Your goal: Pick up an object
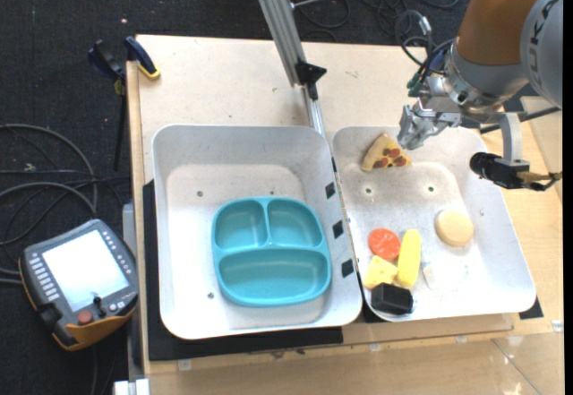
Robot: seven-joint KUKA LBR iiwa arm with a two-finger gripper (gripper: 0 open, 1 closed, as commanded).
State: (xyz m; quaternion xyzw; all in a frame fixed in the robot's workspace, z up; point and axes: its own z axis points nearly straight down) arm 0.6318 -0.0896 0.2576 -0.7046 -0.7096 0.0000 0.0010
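Approach step: grey two-finger gripper (414, 137) poised w/ tips just right of the tan toy pizza slice w/ red spots (385, 154), near far edge of right white bin (501, 245); jaw state can't be told. Next, prob. centre over slice, descend, close

The grey arm with its orange band (501, 17) is extended in from the right, its metal two-finger gripper (414, 135) pointed downward.
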